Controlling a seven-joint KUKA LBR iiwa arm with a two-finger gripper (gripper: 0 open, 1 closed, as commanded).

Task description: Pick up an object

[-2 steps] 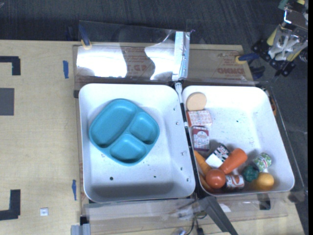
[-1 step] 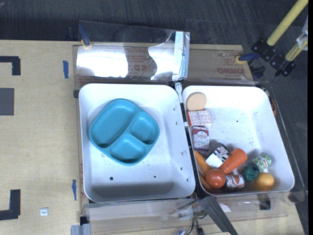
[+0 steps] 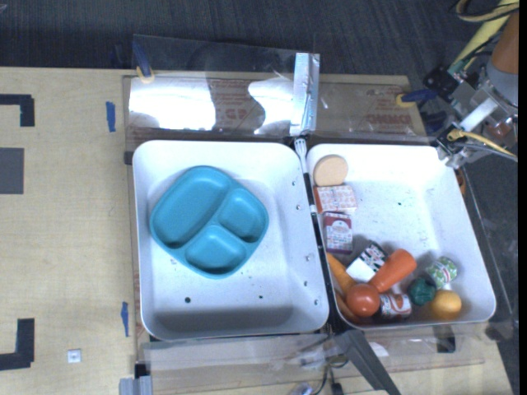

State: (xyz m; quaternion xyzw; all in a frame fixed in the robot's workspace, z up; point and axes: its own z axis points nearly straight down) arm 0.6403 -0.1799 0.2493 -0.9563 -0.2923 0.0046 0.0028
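- The objects lie in the right bin point(image 3: 412, 179): a round tan disc point(image 3: 331, 170) at its 11 o'clock corner, two small cartons point(image 3: 338, 216) just below it, and a heap at 6 o'clock with an orange carrot point(image 3: 394, 270), a red tomato point(image 3: 362, 300) and a yellow ball point(image 3: 445, 304).
- The left bin point(image 3: 165, 303) holds a blue divided plate point(image 3: 209, 220).
- The arm point(image 3: 494, 97) sits at 2 o'clock, outside the right bin's rim; whether its gripper is spread or closed, I cannot tell.
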